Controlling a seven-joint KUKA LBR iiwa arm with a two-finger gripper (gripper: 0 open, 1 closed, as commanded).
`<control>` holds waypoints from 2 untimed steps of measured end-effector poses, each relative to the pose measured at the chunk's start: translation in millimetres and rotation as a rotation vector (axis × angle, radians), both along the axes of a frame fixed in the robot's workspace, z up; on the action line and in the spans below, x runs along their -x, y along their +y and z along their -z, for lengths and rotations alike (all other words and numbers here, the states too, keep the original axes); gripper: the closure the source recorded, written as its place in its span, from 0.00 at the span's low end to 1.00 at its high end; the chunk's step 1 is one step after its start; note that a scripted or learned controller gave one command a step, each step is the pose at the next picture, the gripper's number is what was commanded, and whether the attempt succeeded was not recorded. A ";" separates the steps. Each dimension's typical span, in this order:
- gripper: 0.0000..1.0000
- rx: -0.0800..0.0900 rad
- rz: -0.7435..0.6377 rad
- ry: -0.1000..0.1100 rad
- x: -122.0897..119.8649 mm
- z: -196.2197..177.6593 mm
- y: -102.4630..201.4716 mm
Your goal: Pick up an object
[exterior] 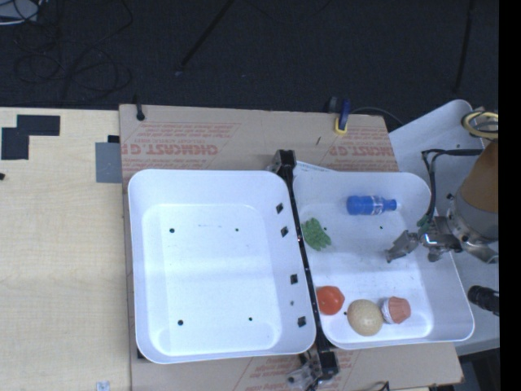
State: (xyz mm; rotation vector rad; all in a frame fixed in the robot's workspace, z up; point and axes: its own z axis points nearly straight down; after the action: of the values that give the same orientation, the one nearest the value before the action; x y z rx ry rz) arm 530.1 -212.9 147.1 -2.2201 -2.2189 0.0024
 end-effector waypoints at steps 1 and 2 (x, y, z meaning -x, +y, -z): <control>0.00 0.000 -0.001 0.001 -11.1 62.7 15.8; 0.00 -0.001 0.000 0.001 54.7 59.5 37.5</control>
State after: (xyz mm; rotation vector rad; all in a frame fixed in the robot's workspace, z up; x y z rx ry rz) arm 475.4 -175.4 87.6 -2.2189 -2.2175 0.0023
